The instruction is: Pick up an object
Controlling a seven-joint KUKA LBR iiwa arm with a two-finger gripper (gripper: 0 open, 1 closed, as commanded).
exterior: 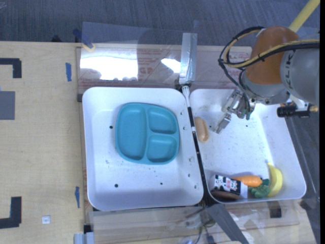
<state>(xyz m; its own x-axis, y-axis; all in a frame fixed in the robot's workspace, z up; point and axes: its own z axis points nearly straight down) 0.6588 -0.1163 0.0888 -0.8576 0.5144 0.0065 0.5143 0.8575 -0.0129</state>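
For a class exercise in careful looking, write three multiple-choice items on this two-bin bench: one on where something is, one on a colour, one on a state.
1. Where does the divided plate lie?
A. In the left bin
B. In the right bin
C. On the wooden bench top

2. What colour is the divided plate?
A. Red
B. Teal blue
C. Yellow

3. What is between the fingers of the gripper?
A. The banana
B. The carrot
C. Nothing

Answers:
1 A, the plate sits inside the left bin, near its middle.
2 B, its whole surface is teal blue.
3 C, the gripper hangs over the upper part of the right bin, while the banana and carrot lie at that bin's near edge and the bread roll by its left wall.
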